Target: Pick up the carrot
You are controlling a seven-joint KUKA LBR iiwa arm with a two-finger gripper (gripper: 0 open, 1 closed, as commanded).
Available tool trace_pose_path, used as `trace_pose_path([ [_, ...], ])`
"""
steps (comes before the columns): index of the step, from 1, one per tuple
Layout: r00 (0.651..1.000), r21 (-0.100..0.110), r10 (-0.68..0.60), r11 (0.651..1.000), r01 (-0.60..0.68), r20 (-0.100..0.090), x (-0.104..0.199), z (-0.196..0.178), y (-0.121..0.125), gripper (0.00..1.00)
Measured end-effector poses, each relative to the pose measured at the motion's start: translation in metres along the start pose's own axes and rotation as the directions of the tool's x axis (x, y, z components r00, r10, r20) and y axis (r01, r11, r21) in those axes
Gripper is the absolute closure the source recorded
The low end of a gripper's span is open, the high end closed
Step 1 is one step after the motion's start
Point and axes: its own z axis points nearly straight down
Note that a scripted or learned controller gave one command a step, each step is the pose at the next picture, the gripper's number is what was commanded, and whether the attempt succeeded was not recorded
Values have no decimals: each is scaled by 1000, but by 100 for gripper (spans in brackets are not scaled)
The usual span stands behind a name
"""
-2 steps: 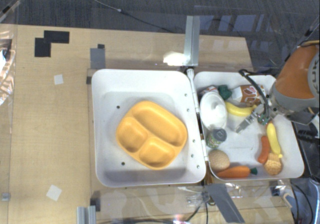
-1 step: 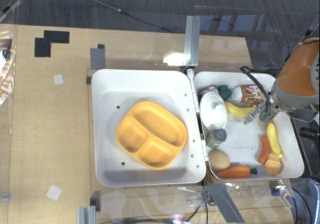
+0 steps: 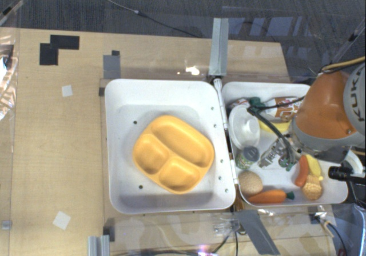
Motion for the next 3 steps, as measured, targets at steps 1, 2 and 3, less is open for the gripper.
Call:
trace_pose_path([
  [1,1000,1,2,1000,-2,1,-1,0,-1,0],
  [2,976,-1,217,976,-217,4,-62,-15,29,0],
  [3,983,0,-186,983,186,6,-64,-1,58,0],
])
